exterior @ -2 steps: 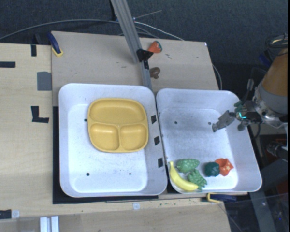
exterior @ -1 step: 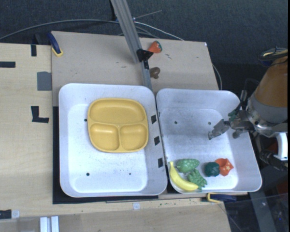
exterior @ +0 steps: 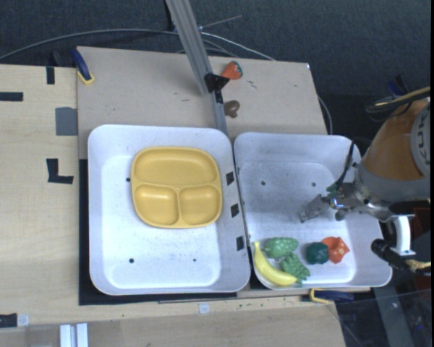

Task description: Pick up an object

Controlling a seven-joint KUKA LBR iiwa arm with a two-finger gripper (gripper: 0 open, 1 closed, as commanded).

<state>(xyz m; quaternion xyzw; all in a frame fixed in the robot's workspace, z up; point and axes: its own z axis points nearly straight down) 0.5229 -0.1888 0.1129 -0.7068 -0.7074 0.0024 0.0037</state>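
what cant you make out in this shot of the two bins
- Gripper over the right bin: too small and blurred in the camera view to tell its state or whether it carries anything.
- Arm: cut off by the right edge.
- Dark green object and red object: too small to identify.
- Banana: its far end is covered by the green leafy toys.
- Yellow divided plate in the left bin: hides the floor under it.

Left bin (exterior: 108,215): one yellow three-compartment plate (exterior: 177,186), toward the far end. Right bin (exterior: 289,157): banana (exterior: 269,269), green leafy vegetable (exterior: 283,255), dark green item (exterior: 317,253), red item (exterior: 336,249), grouped at the near edge. Hand (exterior: 315,210) above the right bin's middle, nothing between its fingers.
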